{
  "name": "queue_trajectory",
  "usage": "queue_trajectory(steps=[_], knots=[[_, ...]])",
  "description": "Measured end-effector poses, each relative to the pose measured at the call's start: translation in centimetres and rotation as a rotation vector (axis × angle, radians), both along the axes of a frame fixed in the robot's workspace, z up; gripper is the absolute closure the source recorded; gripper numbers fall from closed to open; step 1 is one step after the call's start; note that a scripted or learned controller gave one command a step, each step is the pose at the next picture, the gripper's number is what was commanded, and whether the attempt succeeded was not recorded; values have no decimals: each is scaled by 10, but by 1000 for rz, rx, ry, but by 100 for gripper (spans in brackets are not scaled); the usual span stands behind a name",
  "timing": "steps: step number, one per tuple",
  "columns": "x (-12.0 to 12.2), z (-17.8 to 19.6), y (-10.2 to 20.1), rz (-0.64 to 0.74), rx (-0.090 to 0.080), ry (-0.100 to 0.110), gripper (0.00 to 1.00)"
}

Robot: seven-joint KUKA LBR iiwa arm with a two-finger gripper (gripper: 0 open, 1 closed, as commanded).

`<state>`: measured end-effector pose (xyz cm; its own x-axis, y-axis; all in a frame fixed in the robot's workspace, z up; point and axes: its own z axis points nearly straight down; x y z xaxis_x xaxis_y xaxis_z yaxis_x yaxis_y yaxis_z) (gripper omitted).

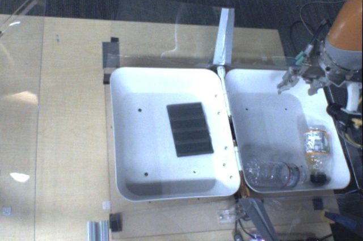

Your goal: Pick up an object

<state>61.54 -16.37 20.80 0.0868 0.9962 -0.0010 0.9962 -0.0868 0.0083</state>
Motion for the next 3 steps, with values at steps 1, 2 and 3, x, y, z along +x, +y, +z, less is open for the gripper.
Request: queue_trajectory(steps=[1, 2, 3], knots=[[-66, -57, -35, 29, 1, 4, 0], [-93, -93, -29, 181, -27, -64, 0], [-93, -62, -41, 113, -15, -34, 0]])
